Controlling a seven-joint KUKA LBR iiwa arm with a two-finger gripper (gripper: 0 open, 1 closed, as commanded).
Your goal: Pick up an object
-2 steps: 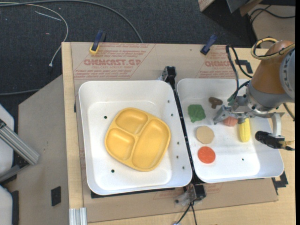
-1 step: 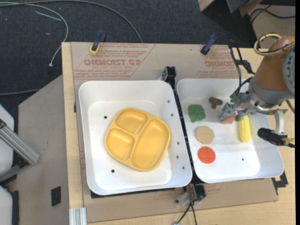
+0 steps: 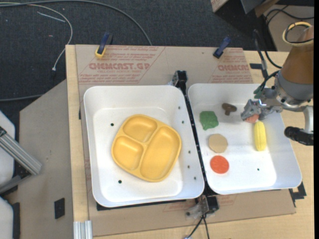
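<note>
The right bin [image 3: 279, 176] holds several small objects: a green piece [image 3: 209, 119], a small brown piece [image 3: 229, 108], a tan disc [image 3: 218, 143], a red disc [image 3: 220, 164] and a yellow corn cob [image 3: 259, 135]. My gripper [image 3: 251, 112] hangs low over the bin's far right part, just above the cob's upper end and right of the brown piece. A small reddish object [image 3: 253, 118] peeks out at the gripper's tip; whether it is held is unclear.
The left bin [image 3: 99, 108] carries a yellow divided plate [image 3: 146, 147]. A black divider [image 3: 192, 133] runs between the bins. Blue clamps [image 3: 103, 44] [image 3: 222, 47] sit on the bench's far edge. Cables lie on the floor behind.
</note>
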